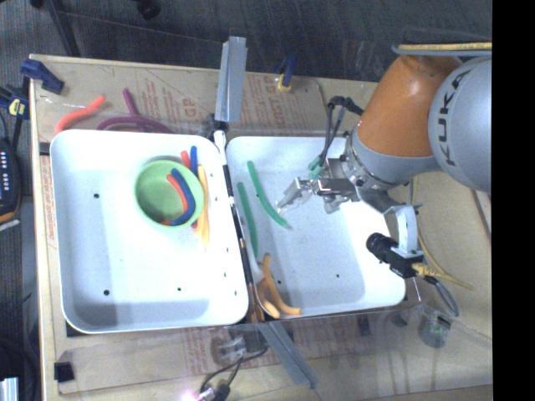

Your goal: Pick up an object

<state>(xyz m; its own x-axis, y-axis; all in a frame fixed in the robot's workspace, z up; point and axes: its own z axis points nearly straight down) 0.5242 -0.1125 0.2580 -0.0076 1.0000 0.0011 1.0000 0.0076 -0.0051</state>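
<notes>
Green strips (266, 195) lie in the right bin (376, 286), just left of the gripper (294, 195), whose fingers stand apart with nothing between them. A good grasp means straddling the nearer strip squarely before closing.

Two green sticks (266, 195) lie in right bin (351, 295).

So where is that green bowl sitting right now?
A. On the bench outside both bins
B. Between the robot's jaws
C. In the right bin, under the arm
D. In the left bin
D. The green bowl rests in the left bin with colored sticks around it, while the gripper is over the right bin, near the green sticks.
</notes>
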